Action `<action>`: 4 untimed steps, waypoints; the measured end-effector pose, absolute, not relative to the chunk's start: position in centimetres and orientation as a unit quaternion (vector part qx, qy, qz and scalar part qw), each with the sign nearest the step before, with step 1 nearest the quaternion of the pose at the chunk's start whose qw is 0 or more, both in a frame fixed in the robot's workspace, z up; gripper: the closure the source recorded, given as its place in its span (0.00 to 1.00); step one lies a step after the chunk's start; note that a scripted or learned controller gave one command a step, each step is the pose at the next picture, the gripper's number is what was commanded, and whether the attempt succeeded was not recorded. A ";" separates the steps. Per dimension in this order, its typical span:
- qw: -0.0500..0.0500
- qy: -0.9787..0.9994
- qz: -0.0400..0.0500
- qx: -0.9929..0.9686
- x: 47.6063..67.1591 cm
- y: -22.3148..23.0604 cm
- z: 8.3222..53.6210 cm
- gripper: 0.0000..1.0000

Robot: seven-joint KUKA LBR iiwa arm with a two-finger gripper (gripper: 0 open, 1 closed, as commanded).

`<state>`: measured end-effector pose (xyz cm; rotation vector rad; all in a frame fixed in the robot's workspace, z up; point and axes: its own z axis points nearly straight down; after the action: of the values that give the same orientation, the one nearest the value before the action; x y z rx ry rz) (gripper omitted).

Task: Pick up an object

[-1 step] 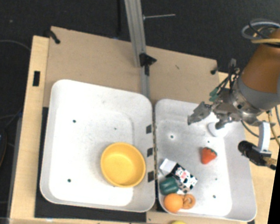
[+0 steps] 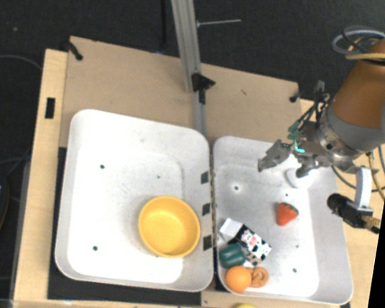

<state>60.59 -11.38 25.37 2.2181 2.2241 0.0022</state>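
Fingers [image 2: 289, 166] spread wide, nothing between them; red strawberry [image 2: 285, 214] just below, apart, in right bin [image 2: 330, 246]

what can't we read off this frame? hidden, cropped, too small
- Gripper, camera view: too small and blurred against the white right bin to read its state.
- Cluster in the bin's near left corner: orange ball, dark green item and black-and-white item overlap, so their lower parts are hidden.
- Arm: cut off by the frame's right side.
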 end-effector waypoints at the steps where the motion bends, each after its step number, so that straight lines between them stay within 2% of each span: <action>1: -0.001 0.707 -0.002 0.707 59.9 -11.8 19.3 0.00; 2: -0.001 0.707 -0.002 0.708 59.1 -12.3 13.2 0.00; 3: 0.000 0.706 -0.002 0.708 59.0 -12.5 9.9 0.00; 4: 0.002 0.704 0.001 0.710 59.2 -12.5 11.2 1.00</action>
<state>59.21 -12.51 11.20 2.2283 2.2101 0.0038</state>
